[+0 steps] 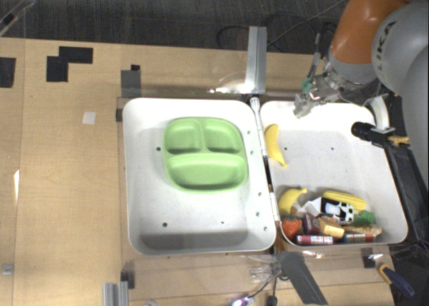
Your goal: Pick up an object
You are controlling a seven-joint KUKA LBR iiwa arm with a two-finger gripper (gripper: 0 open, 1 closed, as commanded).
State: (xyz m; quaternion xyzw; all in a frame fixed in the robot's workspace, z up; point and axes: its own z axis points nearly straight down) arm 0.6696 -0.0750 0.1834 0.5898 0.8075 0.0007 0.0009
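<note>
We see a yellow banana (273,145) lying alone on the floor of the right bin (335,140), close against its left wall, its long axis running roughly from twelve to six o'clock. From the banana the gripper (310,96) sits toward one o'clock, over the bin's far edge with nothing in it, though we cannot tell how wide it stands. Further out, at the bin's five o'clock corner, a heap of small toys (328,219) crowds together, and the left bin (144,164) carries a green divided plate (203,152).
</note>
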